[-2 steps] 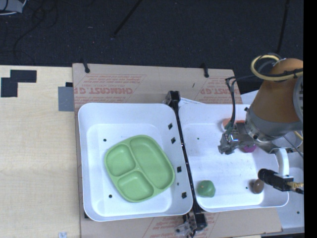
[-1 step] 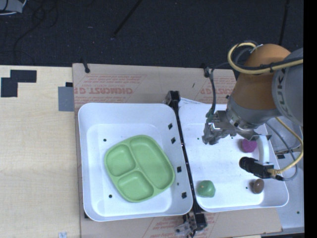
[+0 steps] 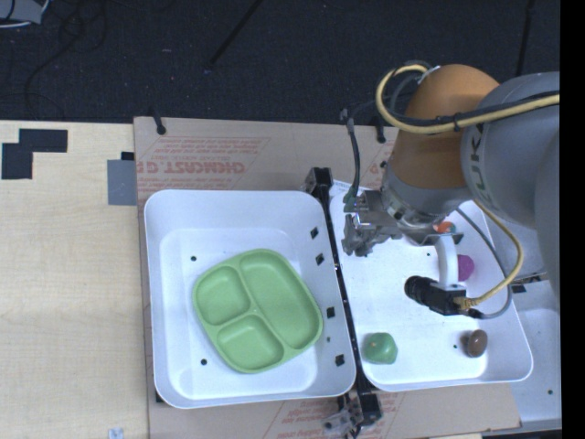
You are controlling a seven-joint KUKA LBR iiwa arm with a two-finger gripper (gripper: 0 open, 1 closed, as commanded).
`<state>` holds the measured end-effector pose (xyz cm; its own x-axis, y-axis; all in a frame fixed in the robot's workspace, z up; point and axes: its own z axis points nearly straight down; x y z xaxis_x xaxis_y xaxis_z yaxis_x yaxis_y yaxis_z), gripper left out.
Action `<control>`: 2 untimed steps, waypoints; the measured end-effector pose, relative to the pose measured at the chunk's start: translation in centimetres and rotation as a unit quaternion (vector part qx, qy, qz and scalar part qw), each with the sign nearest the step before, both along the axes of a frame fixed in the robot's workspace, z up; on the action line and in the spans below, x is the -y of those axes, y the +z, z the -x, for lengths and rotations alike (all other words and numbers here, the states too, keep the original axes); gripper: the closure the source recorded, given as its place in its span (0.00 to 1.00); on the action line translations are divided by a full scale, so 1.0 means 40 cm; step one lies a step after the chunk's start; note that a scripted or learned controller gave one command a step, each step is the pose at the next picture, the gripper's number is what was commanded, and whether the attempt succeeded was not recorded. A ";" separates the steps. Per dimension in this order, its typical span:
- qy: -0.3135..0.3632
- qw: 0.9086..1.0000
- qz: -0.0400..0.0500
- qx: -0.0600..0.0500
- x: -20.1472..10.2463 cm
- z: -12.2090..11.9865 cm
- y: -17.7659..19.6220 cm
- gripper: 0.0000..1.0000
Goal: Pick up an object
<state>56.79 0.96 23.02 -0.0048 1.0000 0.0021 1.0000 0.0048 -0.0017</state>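
Note:
My gripper point(image 3: 358, 242) hangs over the upper left part of the right bin point(image 3: 402, 373), close to the wall it shares with the left bin. A small green lump point(image 3: 379, 347) lies near the right bin's front edge, well below the gripper. At the front right of the same bin lies a small brown round thing point(image 3: 473, 343). A magenta thing point(image 3: 465, 267) peeks out at the right, partly hidden behind the wrist. Nothing shows between the gripper and these objects.
The left bin point(image 3: 174, 218) holds a green divided plate point(image 3: 257, 310) with three compartments. The grey arm with its orange band point(image 3: 448, 117) covers the right bin's upper right. Cardboard lies under both bins.

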 end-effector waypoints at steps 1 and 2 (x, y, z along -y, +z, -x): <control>0.000 1.000 0.000 0.000 -0.125 -0.056 -0.017 1.00; -0.001 1.000 0.000 0.000 -0.242 -0.153 -0.027 1.00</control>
